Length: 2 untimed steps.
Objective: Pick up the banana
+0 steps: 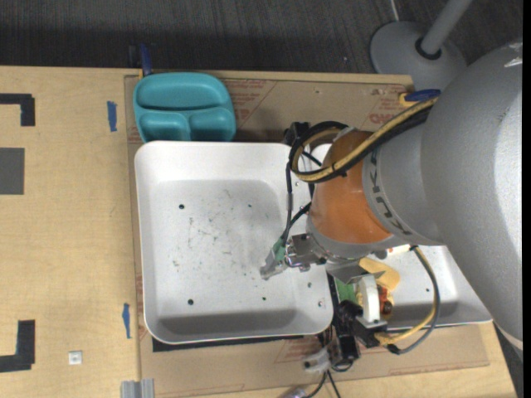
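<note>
My gripper hangs over the right part of the left white bin, low above its scuffed floor. I see nothing under or beside it there. The grey arm with its orange band covers most of the right bin. A pale yellow piece that looks like the banana peeks out below the wrist in the right bin, mostly hidden by the arm. It lies to the right of the gripper, apart from it.
A teal divided tray stands behind the left bin. A small red, white and green object lies in the right bin near the yellow piece. Black and yellow cables loop around the wrist. Brown bench surface stretches to the left.
</note>
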Each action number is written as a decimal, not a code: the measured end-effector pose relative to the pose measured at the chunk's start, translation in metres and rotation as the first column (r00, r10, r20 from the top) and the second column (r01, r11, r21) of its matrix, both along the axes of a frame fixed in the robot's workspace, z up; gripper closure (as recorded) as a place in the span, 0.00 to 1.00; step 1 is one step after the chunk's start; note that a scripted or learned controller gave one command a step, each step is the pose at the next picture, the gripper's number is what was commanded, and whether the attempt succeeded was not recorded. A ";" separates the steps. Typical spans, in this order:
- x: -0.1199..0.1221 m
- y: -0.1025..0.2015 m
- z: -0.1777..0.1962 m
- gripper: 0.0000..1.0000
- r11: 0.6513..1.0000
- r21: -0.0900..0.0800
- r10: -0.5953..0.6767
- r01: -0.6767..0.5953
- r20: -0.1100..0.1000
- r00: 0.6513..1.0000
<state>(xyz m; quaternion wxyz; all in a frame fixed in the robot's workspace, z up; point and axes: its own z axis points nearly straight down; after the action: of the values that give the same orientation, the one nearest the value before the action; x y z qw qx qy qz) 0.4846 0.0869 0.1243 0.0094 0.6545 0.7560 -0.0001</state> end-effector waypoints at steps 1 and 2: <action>0.010 0.048 0.008 0.00 0.914 0.014 -0.405 0.405 -0.012 0.914; 0.050 0.125 0.071 0.00 0.836 0.012 -0.549 0.549 -0.015 0.836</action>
<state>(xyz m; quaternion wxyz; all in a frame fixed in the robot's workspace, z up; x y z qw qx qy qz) 0.5349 0.2117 0.1951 -0.0004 0.8436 0.5369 -0.0007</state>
